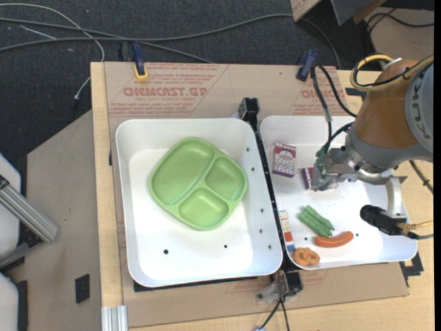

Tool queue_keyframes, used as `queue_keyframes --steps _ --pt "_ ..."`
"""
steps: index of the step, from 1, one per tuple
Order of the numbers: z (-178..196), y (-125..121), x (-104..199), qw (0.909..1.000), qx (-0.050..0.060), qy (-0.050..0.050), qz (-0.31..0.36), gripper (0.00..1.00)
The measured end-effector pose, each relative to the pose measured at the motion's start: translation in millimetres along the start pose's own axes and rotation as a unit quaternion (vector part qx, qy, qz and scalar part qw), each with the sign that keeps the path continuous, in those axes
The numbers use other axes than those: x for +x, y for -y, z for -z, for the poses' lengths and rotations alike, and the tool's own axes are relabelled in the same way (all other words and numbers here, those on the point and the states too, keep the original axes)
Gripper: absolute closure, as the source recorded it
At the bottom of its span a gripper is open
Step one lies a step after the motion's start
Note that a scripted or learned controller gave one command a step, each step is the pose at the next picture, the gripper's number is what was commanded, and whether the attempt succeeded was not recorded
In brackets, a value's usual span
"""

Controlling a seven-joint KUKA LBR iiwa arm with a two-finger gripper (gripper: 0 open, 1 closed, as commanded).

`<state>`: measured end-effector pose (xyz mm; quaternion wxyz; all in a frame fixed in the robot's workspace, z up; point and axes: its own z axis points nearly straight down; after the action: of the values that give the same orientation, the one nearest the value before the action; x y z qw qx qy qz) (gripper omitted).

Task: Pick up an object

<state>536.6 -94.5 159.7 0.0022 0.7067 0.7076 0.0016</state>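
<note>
Over the right bin [386, 254], the gripper [324, 178] hangs low near the bin's middle; whether its fingers are wide or narrow cannot be told, and nothing shows between them. Beneath lie one small maroon carton [284, 159] toward the far-left corner, one green bean pod [315, 220], one red sausage [334, 239] and one orange piece [306, 256] by the near edge. One green divided plate [198, 183] with three compartments sits in the left bin [138, 254].
</note>
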Motion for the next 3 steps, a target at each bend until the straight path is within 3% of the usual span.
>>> queue_keyframes --steps 1,3 --pt "48 -1 0 1.0 0.002 0.0 0.0 1.0" --pt "71 -21 103 1.0 0.002 -0.001 0.002 1.0"
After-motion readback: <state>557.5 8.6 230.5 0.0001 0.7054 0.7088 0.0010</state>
